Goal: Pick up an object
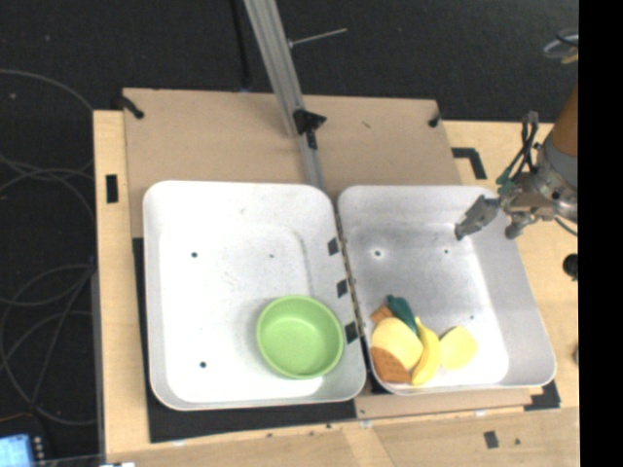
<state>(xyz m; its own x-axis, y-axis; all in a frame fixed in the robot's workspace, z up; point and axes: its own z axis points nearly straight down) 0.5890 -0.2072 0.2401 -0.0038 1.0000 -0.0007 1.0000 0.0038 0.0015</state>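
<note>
A green bowl (300, 335) sits at the front right of the left bin (195, 222). In the right bin (428, 212), a cluster lies at the front: a yellow-and-brown round piece (393, 348), a yellow banana-like piece (426, 350), a small yellow piece (458, 347) and a dark green piece (400, 308) behind them. My gripper (494, 218) hovers over the right bin's far right edge, its fingers spread apart with nothing between them. It stands well behind and to the right of the cluster.
A slanted metal pole (277, 56) rises from behind the bins' shared middle. The brown bench board (224, 134) surrounds both bins. Black clips (343, 285) line the seam between the bins. The arm's wrist (560, 163) enters at the right edge.
</note>
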